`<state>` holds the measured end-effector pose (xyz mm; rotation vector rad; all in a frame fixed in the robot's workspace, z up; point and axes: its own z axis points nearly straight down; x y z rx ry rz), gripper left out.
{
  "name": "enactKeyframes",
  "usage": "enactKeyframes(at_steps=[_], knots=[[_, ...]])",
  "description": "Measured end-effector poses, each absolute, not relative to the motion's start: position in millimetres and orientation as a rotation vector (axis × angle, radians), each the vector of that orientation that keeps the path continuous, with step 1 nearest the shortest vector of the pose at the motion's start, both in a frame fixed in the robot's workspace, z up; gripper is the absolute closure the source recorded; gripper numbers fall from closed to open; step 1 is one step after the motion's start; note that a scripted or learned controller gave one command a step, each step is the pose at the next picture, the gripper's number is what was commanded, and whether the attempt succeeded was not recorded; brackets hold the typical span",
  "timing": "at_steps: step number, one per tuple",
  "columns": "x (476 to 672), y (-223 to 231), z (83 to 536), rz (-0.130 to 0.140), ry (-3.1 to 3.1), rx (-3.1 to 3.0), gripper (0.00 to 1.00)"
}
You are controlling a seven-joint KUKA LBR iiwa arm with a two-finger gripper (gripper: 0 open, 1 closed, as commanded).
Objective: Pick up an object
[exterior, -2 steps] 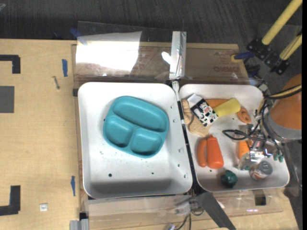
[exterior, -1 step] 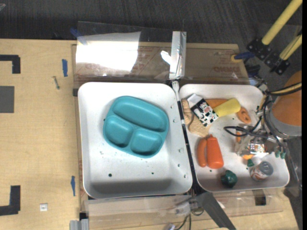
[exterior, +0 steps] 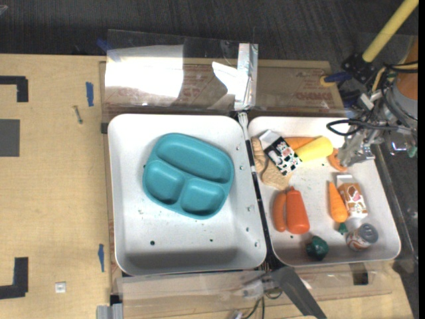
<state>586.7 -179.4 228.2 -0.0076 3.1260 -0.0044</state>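
Note:
The right bin [exterior: 387, 208] holds several toy items. A yellow banana-like piece [exterior: 314, 149] lies at the back beside an orange piece [exterior: 298, 141] and a black-and-white cow-print box [exterior: 281, 156] on a tan cracker [exterior: 270, 175]. Two orange-red sausages [exterior: 291, 211] lie in the middle. A carrot [exterior: 337, 202], a small packet [exterior: 352, 199], a round can [exterior: 362, 236] and a dark green ball [exterior: 317, 247] sit toward the front right. My gripper [exterior: 350, 151] hangs over the bin's back right corner, just right of the yellow piece, with a small orange item [exterior: 339, 164] partly hidden under it.
The left bin [exterior: 126, 231] holds a teal divided plate [exterior: 188, 174]. A clear plastic sheet [exterior: 179, 78] and cardboard stand behind both bins. Cables and a yellow rod [exterior: 392, 22] crowd the upper right, near the arm [exterior: 405, 98].

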Motion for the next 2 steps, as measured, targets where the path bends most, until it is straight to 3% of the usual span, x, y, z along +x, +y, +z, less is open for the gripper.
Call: enactKeyframes(at_steps=[1, 2], knots=[[585.0, -179, 224, -0.001, 3.133, -0.006, 0.00], [588.0, -221, 110, -0.009, 3.118, 0.053, 0.00]])
